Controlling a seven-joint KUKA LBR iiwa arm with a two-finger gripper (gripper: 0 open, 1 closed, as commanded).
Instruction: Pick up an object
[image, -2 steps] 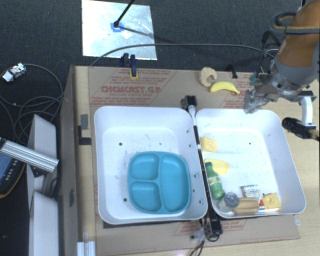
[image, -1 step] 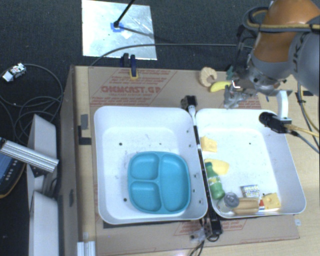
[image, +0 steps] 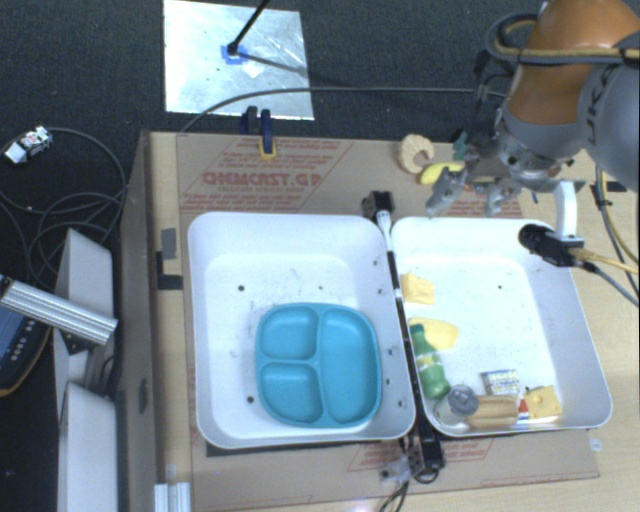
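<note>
Hanging over the upper edge of the right bin (image: 560, 300), in the upper right of the frame, the gripper (image: 468, 195) is seen with its 2 fingers spread apart and nothing between them. No object is held yet, so the pick is judged to be at its approach step.

Every candidate object is placed below and slightly left of the gripper in the frame. Nearest to it, a yellow wedge (image: 417, 289) is found by the right bin's left wall; just below that, a yellow piece (image: 436, 331) and a green bottle (image: 430, 368) are set, the bottle's long axis running roughly top to bottom in the frame. Along the bin's lower edge, a grey round cap (image: 462, 400), a tan cylinder (image: 492, 411) lying left to right, a small printed packet (image: 500, 381) and a yellow block (image: 543, 402) are crowded together.

The left bin (image: 230, 260) is occupied by a blue divided plate (image: 318, 362) with 3 compartments, in its lower half.

Outside the bins, a pale round item (image: 416, 152) is seen on the cardboard at upper centre.
</note>
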